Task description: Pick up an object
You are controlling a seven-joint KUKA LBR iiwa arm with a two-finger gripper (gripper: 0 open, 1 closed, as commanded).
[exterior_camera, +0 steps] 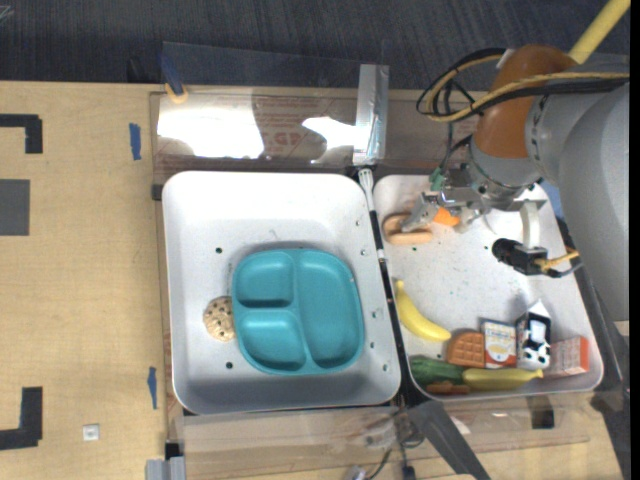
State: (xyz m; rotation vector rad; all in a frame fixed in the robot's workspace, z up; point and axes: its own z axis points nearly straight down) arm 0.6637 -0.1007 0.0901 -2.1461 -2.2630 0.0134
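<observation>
Just left of the gripper lies a hotdog; it's reaching, must still close in — grip unreadable.

Arm low, wrist bent leftward

I count two white bins: the left bin holds one teal divided tray and one cookie. The right bin holds two yellow bananas, one waffle and one black-and-white carton.
</observation>
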